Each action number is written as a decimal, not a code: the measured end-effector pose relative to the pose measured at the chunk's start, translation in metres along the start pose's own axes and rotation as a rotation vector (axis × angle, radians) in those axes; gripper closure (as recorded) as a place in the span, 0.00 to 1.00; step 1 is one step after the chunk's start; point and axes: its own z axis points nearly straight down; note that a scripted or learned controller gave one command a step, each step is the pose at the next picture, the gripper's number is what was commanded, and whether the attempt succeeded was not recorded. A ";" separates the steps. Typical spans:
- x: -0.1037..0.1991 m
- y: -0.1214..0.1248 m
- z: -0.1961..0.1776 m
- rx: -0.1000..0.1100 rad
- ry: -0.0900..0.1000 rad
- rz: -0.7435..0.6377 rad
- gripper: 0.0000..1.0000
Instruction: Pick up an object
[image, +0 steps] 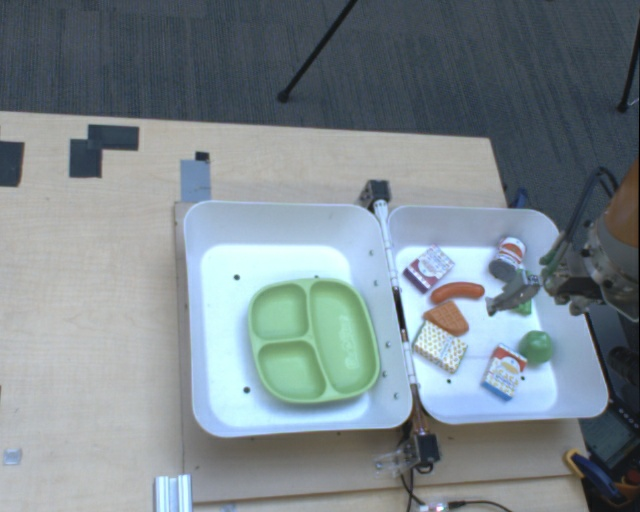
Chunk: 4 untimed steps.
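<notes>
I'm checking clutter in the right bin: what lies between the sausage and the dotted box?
In the camera view, an orange wedge-shaped piece lies between the sausage and the dotted box, close to both.

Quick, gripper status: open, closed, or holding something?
Two-finger grey gripper: low over the right white bin, close to the small red-and-white can. Open or shut cannot be told; nothing is visibly held.

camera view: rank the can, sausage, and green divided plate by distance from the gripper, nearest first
1. Can: right bin, just up and left of the gripper.
2. Sausage: right bin, further left, about level with the gripper.
3. Green divided plate: left bin, far left.
</notes>
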 end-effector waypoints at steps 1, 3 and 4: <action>-0.026 0.000 0.130 0.003 0.001 0.003 0.00; 0.009 0.007 0.159 -0.027 -0.008 0.002 1.00; 0.119 -0.001 0.080 0.000 0.001 -0.001 1.00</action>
